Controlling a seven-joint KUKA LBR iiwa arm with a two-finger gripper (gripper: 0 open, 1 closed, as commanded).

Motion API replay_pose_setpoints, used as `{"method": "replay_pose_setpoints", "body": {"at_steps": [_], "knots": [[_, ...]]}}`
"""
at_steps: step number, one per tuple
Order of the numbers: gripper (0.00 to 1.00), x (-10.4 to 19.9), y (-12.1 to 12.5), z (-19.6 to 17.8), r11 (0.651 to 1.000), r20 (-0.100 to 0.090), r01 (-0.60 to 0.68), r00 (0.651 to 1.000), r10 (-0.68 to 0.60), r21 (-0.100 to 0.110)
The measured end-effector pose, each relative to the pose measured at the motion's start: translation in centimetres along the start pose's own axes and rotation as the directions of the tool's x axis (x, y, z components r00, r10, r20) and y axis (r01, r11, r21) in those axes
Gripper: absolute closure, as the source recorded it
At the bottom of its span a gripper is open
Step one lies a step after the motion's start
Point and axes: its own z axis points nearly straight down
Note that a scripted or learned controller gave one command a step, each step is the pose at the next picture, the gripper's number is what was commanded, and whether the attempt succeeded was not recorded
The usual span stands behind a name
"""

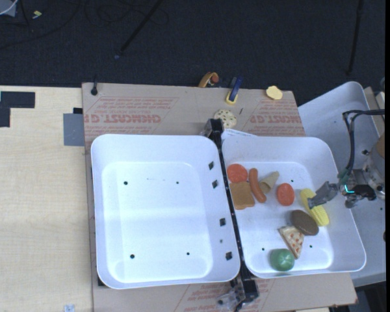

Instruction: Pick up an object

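The right bin (pixel 341 252) holds several toy foods: a red tomato (pixel 236 172), a sausage (pixel 257 184), a toast slice (pixel 242 195), a tan wedge (pixel 270 181), a red disc (pixel 285 194), a brown oval (pixel 304 222), a pizza slice (pixel 291 239) and a green ball (pixel 281 259). Two yellow pieces (pixel 318 213) lie near the bin's right side. My gripper (pixel 322 197) reaches in from the right, low over those yellow pieces, its grey tip between them. Nothing is visibly lifted.
The left bin (pixel 104 174) sits beside the right one, with a black divider (pixel 222 194) between them. On the cardboard behind lie a cookie (pixel 225 118), a yellow piece (pixel 273 93), a blue-yellow clip (pixel 233 90) and an orange ring (pixel 209 79).
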Motion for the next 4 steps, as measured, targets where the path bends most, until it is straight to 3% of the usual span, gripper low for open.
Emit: {"method": "replay_pose_setpoints", "body": {"at_steps": [1,2,3,4], "knots": [[0.0,-0.6,5.8,12.4,1.0,-0.001,0.006,1.0,-0.006,0.002],[0.0,3.1,14.3,12.7,1.0,0.0,0.006,1.0,-0.006,-0.006],[0.0,5.9,7.5,12.8,1.0,-0.003,-0.003,1.0,0.003,0.007],[1.0,5.6,7.7,11.8,1.0,-0.001,-0.004,1.0,0.004,0.004]]}}
